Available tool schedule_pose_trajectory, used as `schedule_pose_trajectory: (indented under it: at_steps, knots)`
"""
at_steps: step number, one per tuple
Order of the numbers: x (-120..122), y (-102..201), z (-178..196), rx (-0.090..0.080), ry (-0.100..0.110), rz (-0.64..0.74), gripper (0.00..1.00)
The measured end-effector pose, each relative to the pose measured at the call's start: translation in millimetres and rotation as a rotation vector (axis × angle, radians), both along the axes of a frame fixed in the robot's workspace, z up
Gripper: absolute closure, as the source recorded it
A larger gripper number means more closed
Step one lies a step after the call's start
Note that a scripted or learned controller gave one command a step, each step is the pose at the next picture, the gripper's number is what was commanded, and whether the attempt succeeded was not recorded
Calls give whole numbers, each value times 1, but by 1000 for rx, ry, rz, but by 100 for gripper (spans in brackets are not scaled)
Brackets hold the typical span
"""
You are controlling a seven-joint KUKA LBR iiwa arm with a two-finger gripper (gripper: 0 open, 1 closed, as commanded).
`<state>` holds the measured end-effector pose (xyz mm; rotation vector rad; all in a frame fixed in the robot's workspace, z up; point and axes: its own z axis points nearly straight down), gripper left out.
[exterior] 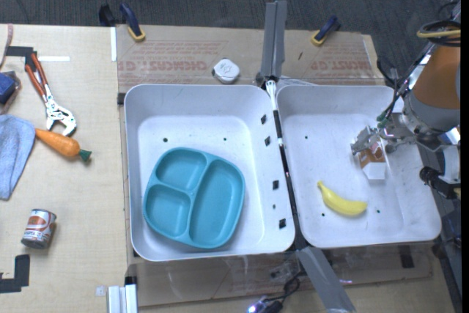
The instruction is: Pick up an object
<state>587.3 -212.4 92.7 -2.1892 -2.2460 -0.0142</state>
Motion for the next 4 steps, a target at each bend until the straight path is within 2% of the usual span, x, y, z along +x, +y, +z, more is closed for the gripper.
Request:
schedule_pose_trajectory:
  at_steps: [1,2,3,4]
  knots:
    - [-2,-7,10,-10,0,-5,100]
    - [-31,-4,117,-12,4,-134,100]
    - [-31,-4,117,-12,5,-134,0]
    - [29,55,15,-12,0,68,0]
